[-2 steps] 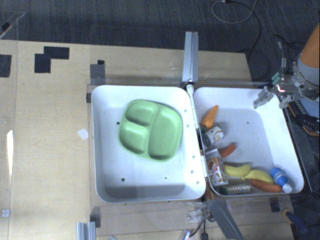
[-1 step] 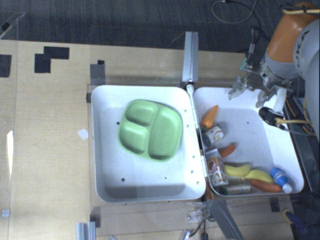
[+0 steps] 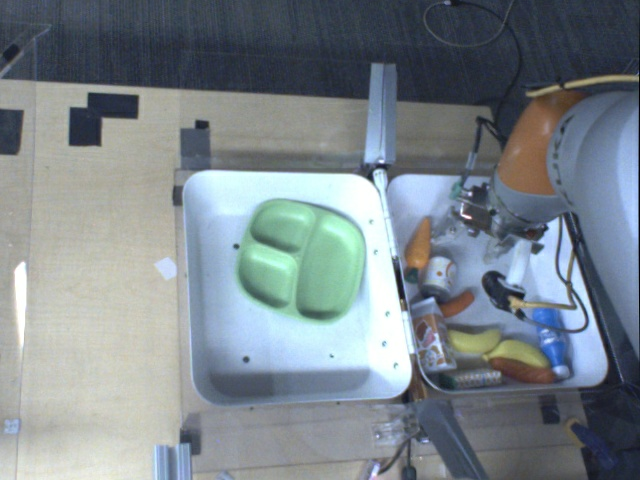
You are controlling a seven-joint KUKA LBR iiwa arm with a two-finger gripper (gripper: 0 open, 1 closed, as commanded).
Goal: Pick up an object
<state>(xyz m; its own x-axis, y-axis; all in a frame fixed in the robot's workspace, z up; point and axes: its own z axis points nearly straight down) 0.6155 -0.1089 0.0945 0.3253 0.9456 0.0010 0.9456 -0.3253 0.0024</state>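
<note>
The right bin (image 3: 400, 203) holds a heap of small things. An orange carrot (image 3: 420, 242) lies by its left wall, with a small white can (image 3: 438, 271) just below it. A red sausage (image 3: 458, 304), two yellow bananas (image 3: 480, 343), a blue bottle (image 3: 552, 350) and a printed packet (image 3: 432, 340) lie toward the front. My gripper (image 3: 482, 218) hangs over the back of this bin, right of the carrot, under the orange wrist band (image 3: 525, 158). Nothing shows as held.
The left bin (image 3: 210, 348) carries a green divided plate (image 3: 302, 258) near its middle. A metal post (image 3: 380, 118) stands behind the wall between the bins. A black cable (image 3: 545, 303) loops over the right bin's objects.
</note>
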